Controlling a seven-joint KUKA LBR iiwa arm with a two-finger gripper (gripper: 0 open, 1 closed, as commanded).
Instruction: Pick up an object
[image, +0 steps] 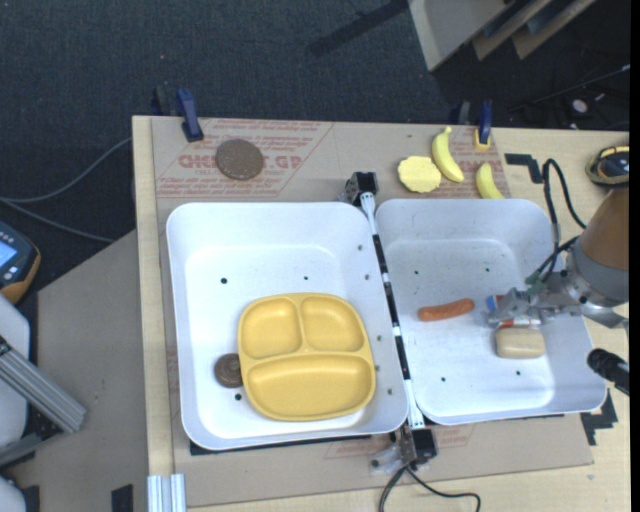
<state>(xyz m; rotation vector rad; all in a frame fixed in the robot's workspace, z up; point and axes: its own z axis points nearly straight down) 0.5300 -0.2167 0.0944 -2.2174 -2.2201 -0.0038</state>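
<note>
In the right bin (470, 395) an orange-red sausage (446, 311) lies near the middle, pointing left to right. A beige bread-like block (520, 344) sits to its lower right. My gripper (508, 312) hangs low over the bin, just right of the sausage's end and right above the beige block. The arm (605, 255) comes in from the right edge. The gripper's tip is small and cluttered with blue and red bits, so its state is unclear.
The left bin (200, 250) holds a yellow divided plate (303, 355) with a brown round piece (228, 371) at its left edge. Behind the bins lie a brown disc (239, 158), a yellow lump (420, 174) and two bananas (449, 155). Cables run at the right.
</note>
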